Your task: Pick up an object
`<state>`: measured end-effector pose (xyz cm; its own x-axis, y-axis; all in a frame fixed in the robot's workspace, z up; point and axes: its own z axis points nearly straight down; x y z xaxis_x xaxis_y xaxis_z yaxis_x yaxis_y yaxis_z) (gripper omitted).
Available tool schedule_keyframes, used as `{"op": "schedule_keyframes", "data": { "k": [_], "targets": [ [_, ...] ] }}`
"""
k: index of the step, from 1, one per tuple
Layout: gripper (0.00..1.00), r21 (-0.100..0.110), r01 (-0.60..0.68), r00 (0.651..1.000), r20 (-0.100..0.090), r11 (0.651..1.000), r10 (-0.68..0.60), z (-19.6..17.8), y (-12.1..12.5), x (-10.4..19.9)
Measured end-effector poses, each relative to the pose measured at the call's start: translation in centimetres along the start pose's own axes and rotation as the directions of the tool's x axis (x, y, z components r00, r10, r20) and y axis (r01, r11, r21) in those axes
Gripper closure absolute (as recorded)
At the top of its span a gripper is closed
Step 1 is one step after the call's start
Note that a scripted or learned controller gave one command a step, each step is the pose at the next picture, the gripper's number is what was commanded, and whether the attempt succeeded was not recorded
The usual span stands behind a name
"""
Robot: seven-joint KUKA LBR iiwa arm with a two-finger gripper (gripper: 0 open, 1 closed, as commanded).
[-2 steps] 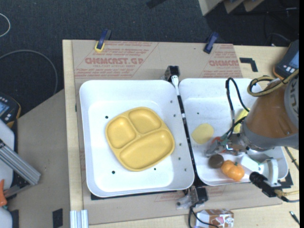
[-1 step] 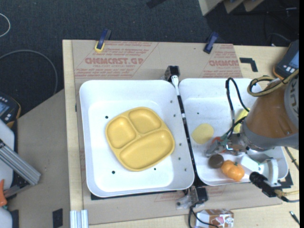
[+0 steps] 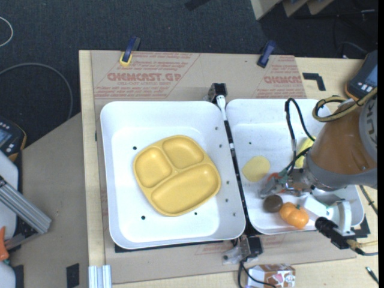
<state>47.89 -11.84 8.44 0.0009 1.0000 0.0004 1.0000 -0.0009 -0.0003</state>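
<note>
Two shallow white bins sit side by side on the tabletop (image 3: pixel 180 71). The left bin (image 3: pixel 117 161) holds one thing: a yellow divided plate (image 3: pixel 176 174) with three compartments, lying flat near the bin's middle and turned at a slant. The right bin (image 3: pixel 258 116) holds three small objects near its front half: a pale yellow round piece (image 3: pixel 257 168) toward the bin's left wall, a dark brown round piece (image 3: pixel 273 203) nearer the front, and an orange piece (image 3: pixel 294 215) just beside the brown one, on its right. The arm (image 3: pixel 342 149) reaches into the right bin from the right, and its gripper (image 3: pixel 277 185) sits low between the pale yellow piece and the brown one, close above the brown piece. Whether the jaws are released or clenched cannot be told, and nothing can be seen between them.
</note>
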Motion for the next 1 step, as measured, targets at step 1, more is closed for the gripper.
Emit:
{"op": "schedule_keyframes", "data": {
  "k": [1],
  "targets": [
    [1.00, -0.003, -0.001, 1.000, 0.000, 1.000, 0.001, -1.07, 0.08, 0.04]
  ]
}}
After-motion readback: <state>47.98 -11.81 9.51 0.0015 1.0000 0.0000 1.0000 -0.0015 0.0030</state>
